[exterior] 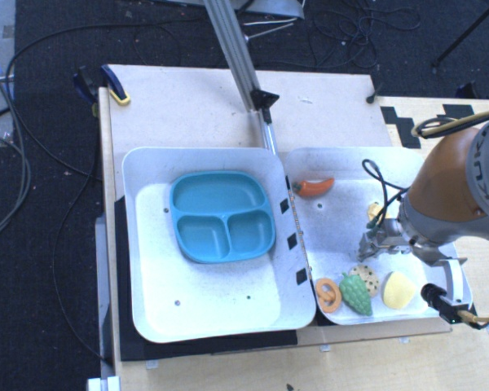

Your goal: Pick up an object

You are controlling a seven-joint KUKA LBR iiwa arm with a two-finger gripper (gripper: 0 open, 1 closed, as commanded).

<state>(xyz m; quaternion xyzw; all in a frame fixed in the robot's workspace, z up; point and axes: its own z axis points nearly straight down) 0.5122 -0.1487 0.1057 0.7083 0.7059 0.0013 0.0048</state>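
Nothing looks lifted yet: every object lies on the floor of the right bin (342,218), so the pick is, as far as can be judged, not done. The claw (373,243) hangs low over that bin's middle, and whether it is wide or narrow cannot be told, since the wrist hides it; nothing shows in it. Near the front wall sit 4 candidates: an orange pretzel-like ring (328,294), a green berry-shaped toy (357,294) touching a speckled cookie (363,278), and a yellow lemon-like piece (398,290) just beside them. An orange-red carrot-like piece (314,186) lies apart near the back. The front cluster crowds the bin wall, leaving little room there; the carrot has open floor around it. The left bin (147,243) holds a blue divided tray (222,217).
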